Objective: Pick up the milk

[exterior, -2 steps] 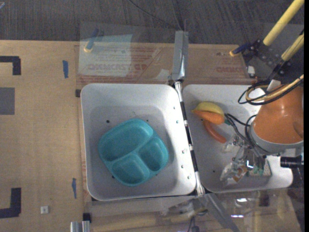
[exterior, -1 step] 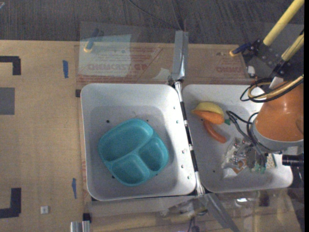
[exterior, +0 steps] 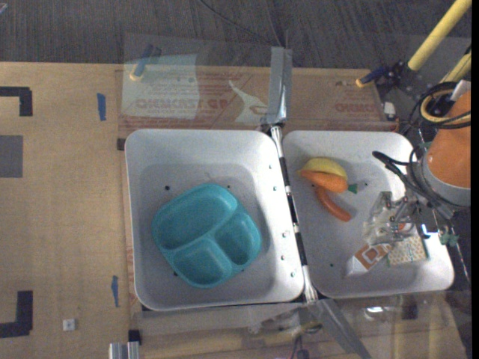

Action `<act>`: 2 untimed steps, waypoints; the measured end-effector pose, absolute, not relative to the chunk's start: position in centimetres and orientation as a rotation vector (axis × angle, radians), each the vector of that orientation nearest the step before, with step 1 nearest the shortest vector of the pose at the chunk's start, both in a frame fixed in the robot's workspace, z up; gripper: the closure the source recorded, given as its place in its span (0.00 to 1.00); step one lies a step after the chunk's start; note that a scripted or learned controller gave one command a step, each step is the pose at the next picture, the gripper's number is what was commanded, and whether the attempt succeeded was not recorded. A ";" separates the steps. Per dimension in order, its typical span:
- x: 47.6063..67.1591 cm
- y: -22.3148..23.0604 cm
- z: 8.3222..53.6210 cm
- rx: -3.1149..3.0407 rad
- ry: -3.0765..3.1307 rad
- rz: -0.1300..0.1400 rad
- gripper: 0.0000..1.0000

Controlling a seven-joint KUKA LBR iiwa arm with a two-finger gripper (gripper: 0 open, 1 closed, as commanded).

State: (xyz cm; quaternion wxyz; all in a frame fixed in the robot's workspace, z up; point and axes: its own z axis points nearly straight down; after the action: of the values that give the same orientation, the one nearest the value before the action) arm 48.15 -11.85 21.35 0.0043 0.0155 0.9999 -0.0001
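White plastic everywhere on this bench: two shallow bins side by side, the left bin and the right bin, sitting on a tan board. Biggest item in play is the teal divided plate, three compartments, lying flat in the left bin and tilted a touch on the diagonal. Over on the right, the grey arm with its orange band reaches in above the right bin's far side. Its gripper hangs low over the milk carton, which lies on its side near the bin's lower right corner; whether the claw is spread or pinched, I cannot tell. Up top in that bin, a yellow banana touches two orange carrots.
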 end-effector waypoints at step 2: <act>48.1 -14.0 26.3 0.024 3.133 -0.001 0.00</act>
State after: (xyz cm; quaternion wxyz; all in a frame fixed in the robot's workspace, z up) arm 48.13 -14.05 26.26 0.0040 0.0075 1.0000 -0.0003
